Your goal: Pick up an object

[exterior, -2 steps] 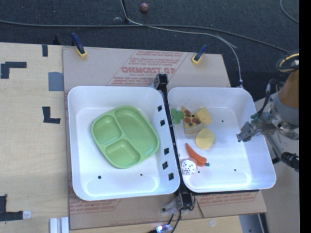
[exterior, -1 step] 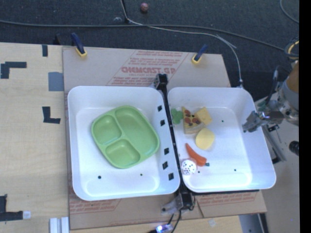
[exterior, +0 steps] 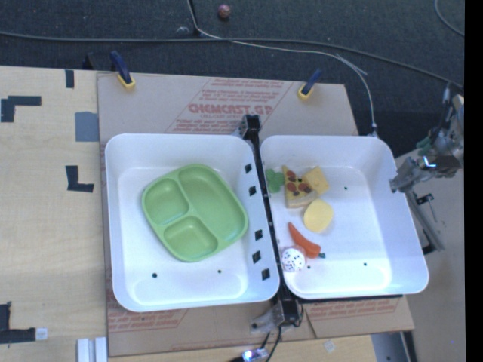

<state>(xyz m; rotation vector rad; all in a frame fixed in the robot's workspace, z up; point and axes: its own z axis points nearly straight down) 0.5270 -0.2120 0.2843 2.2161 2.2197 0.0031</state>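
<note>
You have two shallow white bins side by side on a brown cardboard sheet point(exterior: 226, 104), which is clamped at its far edge by two blue-and-yellow clamps point(exterior: 122, 72). The left bin point(exterior: 124, 164) holds a green divided plate point(exterior: 195, 212) lying flat, slightly turned, with three compartments. The right bin point(exterior: 377, 225) holds all the small things, bunched toward its left wall: a small green piece point(exterior: 273, 178) against the divider, a pizza-slice toy point(exterior: 297, 188) with dark red dots beside it, a yellow wedge point(exterior: 316, 179) touching the slice's right side, a round yellow piece point(exterior: 318, 216) just below them, an orange carrot-shaped piece point(exterior: 303, 240) lying at a slant beneath that, and a small white speckled ball point(exterior: 293, 260) near the bin's front-left corner. Your gripper point(exterior: 407, 178) sits at the right, outside the right bin's far right rim, well apart from every object; whether it is spread or closed you cannot tell from here, and nothing is seen in it. A cable point(exterior: 332, 55) runs across the dark floor behind the bench.
</note>
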